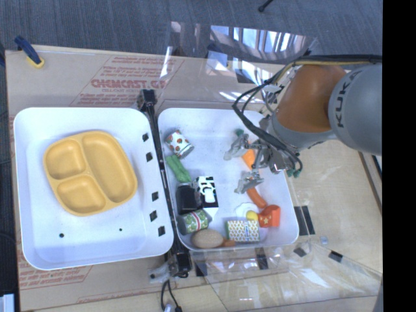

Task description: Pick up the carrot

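The hand (246, 162) hangs over the upper right part of the right bin (218, 119), its two fingers spread apart, one tip near 11 o'clock of the wrist and the other near 7 o'clock. An orange piece (249, 157) sits between the spread fingers; whether it is the carrot or a separate orange item cannot be told from this view. A longer orange piece, judged to be the carrot (257, 197), lies just below the lower finger, at about 5 o'clock from the hand, touching or nearly touching a red box (269, 216). Main risk: the fingers close on the wrong orange piece, or on nothing, because the two lie near each other. Second risk: the lower finger pushes the carrot toward the red box and the egg-like item (245, 210) at 6 o'clock, wedging it. Third risk: the rounded, tapered body slips out of a closing pinch. The left bin (26, 194) carries a yellow divided plate (89, 172), well apart.
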`<state>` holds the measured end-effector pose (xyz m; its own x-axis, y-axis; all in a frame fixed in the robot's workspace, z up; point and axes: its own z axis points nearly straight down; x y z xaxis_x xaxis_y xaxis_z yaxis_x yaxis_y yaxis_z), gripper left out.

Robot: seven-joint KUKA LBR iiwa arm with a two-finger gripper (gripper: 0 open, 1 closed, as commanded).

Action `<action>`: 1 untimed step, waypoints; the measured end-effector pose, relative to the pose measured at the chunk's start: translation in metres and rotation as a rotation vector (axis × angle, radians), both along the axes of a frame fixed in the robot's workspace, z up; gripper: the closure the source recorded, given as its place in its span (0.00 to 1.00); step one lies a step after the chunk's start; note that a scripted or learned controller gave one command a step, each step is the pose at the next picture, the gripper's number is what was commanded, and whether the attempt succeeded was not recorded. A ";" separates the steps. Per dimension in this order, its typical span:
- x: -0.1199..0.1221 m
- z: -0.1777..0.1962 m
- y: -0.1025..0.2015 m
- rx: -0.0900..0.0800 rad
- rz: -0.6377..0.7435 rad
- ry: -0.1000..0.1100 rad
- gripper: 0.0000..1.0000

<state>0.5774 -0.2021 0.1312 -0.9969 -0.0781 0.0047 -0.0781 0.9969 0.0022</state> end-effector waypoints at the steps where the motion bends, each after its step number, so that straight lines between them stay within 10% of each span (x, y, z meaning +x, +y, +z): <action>1: 0.017 -0.038 -0.006 -0.003 -0.223 -0.007 0.00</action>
